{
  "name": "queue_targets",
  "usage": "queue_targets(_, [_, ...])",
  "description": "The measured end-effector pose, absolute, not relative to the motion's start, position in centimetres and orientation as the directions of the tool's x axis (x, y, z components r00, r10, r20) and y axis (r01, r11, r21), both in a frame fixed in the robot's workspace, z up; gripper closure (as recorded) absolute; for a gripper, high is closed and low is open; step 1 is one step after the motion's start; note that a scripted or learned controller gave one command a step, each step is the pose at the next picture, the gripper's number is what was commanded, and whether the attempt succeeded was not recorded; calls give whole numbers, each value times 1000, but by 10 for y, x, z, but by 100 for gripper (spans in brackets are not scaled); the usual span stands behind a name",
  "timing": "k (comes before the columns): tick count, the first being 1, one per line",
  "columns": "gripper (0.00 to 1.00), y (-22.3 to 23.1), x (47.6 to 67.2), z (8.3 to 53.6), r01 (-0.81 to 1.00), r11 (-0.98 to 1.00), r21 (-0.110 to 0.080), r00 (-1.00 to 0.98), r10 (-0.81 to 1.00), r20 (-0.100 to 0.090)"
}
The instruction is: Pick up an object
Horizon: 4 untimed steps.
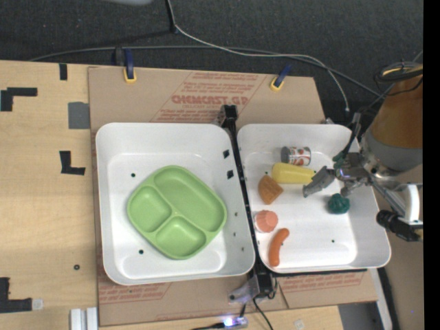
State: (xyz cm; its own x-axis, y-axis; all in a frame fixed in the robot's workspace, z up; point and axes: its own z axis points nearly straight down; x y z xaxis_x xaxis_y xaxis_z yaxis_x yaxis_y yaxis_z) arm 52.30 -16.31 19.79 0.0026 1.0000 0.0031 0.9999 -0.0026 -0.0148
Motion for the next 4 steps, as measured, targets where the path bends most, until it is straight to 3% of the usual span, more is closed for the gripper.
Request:
queue_targets(1, [0, -163, 526, 205, 1000, 1, -2, -1, 1000, 0])
queue_targets(3, [0, -169, 528, 101, 1000, 1, -7, -1, 1000, 1])
queue_targets(4, [0, -168, 528, 85, 1000, 1, -1, -1, 1000, -1])
